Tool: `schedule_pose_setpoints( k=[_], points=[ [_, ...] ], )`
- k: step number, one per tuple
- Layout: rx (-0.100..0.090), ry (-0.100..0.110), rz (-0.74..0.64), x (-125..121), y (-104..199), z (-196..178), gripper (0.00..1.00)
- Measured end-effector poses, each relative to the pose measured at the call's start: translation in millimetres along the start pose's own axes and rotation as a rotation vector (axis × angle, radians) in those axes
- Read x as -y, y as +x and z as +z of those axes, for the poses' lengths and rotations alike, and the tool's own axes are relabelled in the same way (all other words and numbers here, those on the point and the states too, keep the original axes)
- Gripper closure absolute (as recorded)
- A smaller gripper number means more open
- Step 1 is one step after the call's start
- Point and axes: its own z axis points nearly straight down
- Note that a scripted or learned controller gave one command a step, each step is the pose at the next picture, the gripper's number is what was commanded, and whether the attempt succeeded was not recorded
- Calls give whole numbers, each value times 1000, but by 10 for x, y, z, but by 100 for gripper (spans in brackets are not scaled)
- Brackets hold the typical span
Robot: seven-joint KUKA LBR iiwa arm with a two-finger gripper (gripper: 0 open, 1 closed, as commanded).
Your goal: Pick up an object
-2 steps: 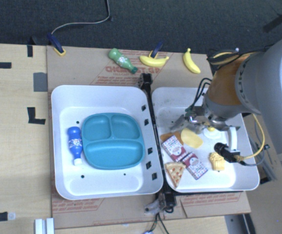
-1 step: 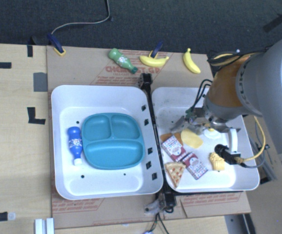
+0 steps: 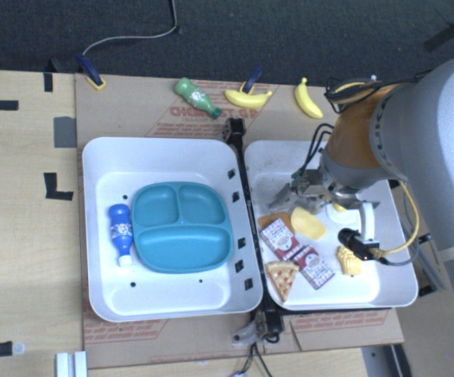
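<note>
two bins sit side by side on the tabletop, and your work is in the right bin (image 3: 392,293). the pincer (image 3: 302,199) hangs over that bin's middle, near its far-left part, with the grey arm (image 3: 415,132) reaching in from the right edge. whether it is apart or together, you cannot tell from this angle, and nothing is seen held in it.

the nearest thing to it is the yellow block (image 3: 309,225), lying just on the near side of the pincer in the bin's middle. it looks like a light, stiff toy piece with smooth faces, so it may slip; you would do best to take it across its narrow sides, squarely. beside it toward the bin's left wall lie two flat red packets (image 3: 280,238) (image 3: 314,267) and a pizza slice (image 3: 281,278) near the near-left corner. these are thin and flat, hard to get under. a small yellow piece (image 3: 349,260) sits toward the right wall.

the left bin (image 3: 101,289) holds a blue tray (image 3: 182,226) and a blue bottle (image 3: 120,232) by its left wall.
</note>
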Motion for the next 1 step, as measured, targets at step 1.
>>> schedule_pose_setpoints(
  k=[1],
  points=[
    [-1, 5, -1, -604, -232, -104, 0]
  ],
)
